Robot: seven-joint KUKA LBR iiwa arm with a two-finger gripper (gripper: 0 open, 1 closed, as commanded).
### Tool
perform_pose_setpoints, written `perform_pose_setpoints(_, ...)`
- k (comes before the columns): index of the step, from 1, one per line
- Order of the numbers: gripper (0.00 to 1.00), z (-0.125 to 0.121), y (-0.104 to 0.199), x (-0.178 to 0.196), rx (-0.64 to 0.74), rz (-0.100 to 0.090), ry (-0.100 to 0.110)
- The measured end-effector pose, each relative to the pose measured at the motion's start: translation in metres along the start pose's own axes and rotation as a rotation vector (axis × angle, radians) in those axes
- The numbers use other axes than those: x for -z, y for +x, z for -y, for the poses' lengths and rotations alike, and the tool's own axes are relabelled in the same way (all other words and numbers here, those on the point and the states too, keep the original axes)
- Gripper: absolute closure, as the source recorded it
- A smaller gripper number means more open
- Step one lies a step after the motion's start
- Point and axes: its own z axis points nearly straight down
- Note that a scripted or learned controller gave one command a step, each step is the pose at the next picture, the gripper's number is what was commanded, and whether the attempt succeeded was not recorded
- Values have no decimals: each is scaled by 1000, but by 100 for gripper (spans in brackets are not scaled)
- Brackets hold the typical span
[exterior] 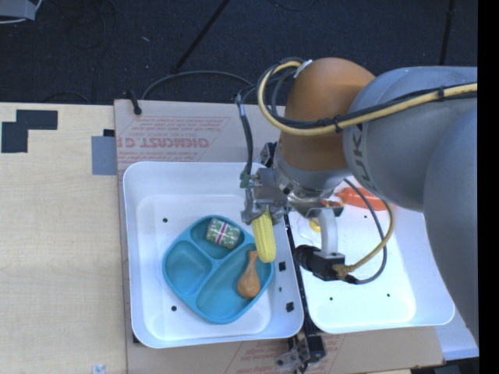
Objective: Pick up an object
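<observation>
My gripper (261, 213) hangs over the right side of the left bin (144, 209), at the divider between the bins. A yellow corn cob (265, 238) hangs upright from it, its upper end between the fingers, its lower end over the rim of a blue divided plate (187, 275). In the plate lie a small green can (223, 232) on its side and a brown drumstick (249, 276). The arm's orange band and grey body cover much of the right bin.
In the right bin (390, 302) an orange carrot-like piece (365, 200) and a small yellow item (316, 225) peek out from under the arm. A black cable fitting (320, 263) dangles over that bin. A cardboard sheet (179, 135) lies behind the bins.
</observation>
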Motion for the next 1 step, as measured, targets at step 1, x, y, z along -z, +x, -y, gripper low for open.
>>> perform_pose_setpoints(1, 0, -1, -2, 0, -3, 1, -1)
